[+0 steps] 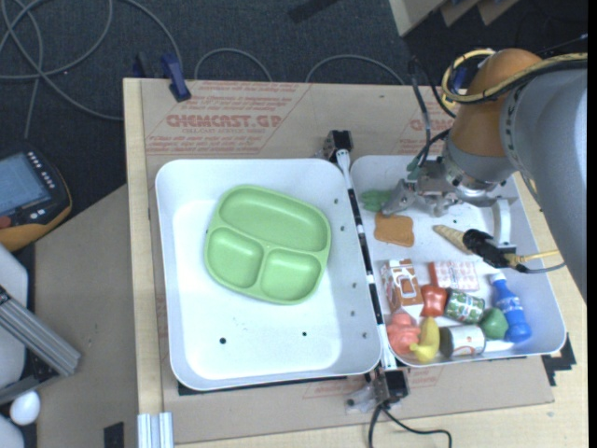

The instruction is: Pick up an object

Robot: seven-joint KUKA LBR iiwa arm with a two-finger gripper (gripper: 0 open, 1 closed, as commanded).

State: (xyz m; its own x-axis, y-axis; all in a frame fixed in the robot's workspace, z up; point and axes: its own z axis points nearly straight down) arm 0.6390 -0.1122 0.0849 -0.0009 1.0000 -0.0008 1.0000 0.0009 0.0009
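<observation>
Toast slice (pixel 395 231), brown and flat, lies in the right bin (pixel 552 317) just below the gripper (pixel 417 194); I cannot tell how the pincer stands, and nothing shows held in it. A straight descent onto the slice looks best, gripping across its edges. Beside the toast slice to the upper left sits a green piece (pixel 373 199); to its right, a cone (pixel 451 236). Below it crowd small cartons, cans and a blue bottle (pixel 509 308), which could snag. Left of it, a green divided plate (pixel 268 242) rests in the other bin (pixel 182 278).

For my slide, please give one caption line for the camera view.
Grey arm's pincer hovers over the right bin of small toys; a green divided plate lies in the left bin.
</observation>
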